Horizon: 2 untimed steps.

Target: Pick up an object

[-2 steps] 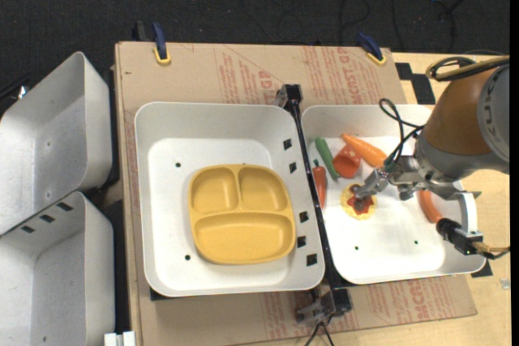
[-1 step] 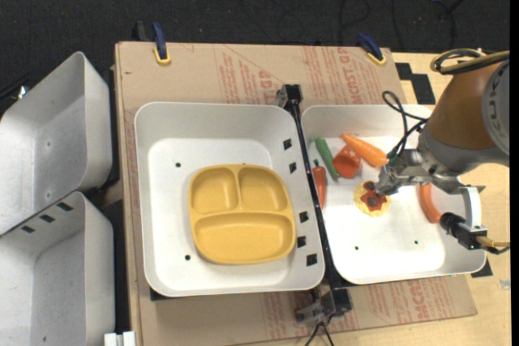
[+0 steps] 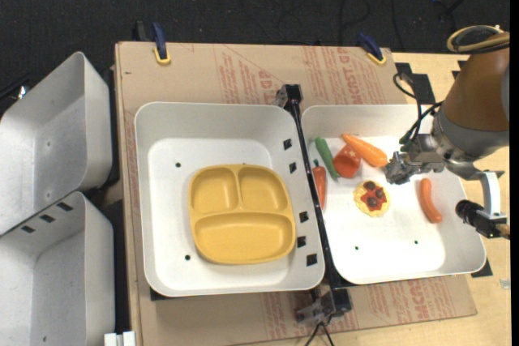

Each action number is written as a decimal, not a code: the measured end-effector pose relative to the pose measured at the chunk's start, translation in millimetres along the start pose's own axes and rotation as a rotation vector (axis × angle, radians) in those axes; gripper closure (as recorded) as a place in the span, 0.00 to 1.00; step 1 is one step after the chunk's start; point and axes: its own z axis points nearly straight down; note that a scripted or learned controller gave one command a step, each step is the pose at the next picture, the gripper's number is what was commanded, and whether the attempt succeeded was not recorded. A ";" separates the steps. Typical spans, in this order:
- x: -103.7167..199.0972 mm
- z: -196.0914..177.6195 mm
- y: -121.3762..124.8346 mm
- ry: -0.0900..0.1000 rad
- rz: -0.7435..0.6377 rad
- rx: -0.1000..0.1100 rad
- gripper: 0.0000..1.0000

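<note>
Two shallow white bins are seen side by side on the bench from the overhead camera. The left bin (image 3: 158,174) holds a yellow compartment tray (image 3: 242,213), lying flat near its middle. The right bin (image 3: 422,255) holds several toy foods: an orange carrot (image 3: 365,148) and a green pod (image 3: 325,153) toward the far left part, a red pepper piece (image 3: 346,164) just beside them, a red strip (image 3: 320,186) along the left wall, a small round tart with dark berries (image 3: 374,198) near the middle, and a reddish sausage (image 3: 431,201) to its right. The gripper (image 3: 399,171) is positioned low over the right bin, between carrot and sausage, just beyond the tart. Nothing is seen between its fingers; whether they are apart or together cannot be told.
</note>
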 end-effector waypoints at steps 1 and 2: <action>7.4 -60.1 -0.8 0.000 -0.001 -0.002 1.00; 7.1 -106.4 0.9 -0.001 0.000 -0.001 1.00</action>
